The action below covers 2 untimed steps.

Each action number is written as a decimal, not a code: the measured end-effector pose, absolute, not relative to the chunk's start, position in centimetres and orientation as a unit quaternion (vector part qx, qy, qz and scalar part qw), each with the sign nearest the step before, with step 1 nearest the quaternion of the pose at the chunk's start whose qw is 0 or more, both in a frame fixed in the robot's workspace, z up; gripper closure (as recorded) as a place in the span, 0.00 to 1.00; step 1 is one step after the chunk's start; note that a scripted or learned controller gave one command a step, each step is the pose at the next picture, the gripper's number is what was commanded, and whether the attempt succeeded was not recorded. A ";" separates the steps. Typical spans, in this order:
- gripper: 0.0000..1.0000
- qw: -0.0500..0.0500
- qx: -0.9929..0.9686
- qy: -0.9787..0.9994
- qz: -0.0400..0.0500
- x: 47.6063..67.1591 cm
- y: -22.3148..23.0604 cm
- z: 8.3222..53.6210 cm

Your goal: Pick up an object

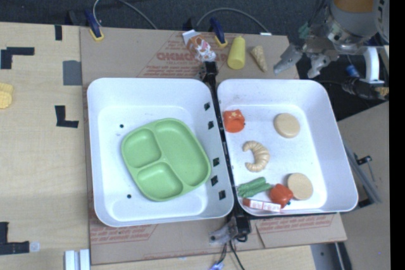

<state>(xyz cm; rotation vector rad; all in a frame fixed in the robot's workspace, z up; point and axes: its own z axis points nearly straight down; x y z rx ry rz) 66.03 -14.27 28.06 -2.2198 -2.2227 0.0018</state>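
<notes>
My gripper (301, 63) hangs above the bench just past the far right corner of the right bin (329, 136), open with nothing between its fingers. In that bin lie a red pepper-like piece (233, 121), a tan round biscuit (287, 125), a croissant (256, 155), a second round bun (299, 186), a green bean pod (252, 187), a small red tomato (280, 194) and a red-and-white packet (256, 204). All of them sit well below and to the left of the gripper.
The left bin (104, 136) holds a green divided plate (166, 158). Behind the bins on the cardboard lie a yellow bottle (236, 52), a pale cone (259, 58) and a small wrapper (199, 46). Cables run along the back.
</notes>
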 end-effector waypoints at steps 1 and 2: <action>0.00 0.002 -0.707 -0.707 0.001 63.1 -16.3 19.2; 0.00 0.002 -0.706 -0.708 0.001 59.8 -11.9 12.5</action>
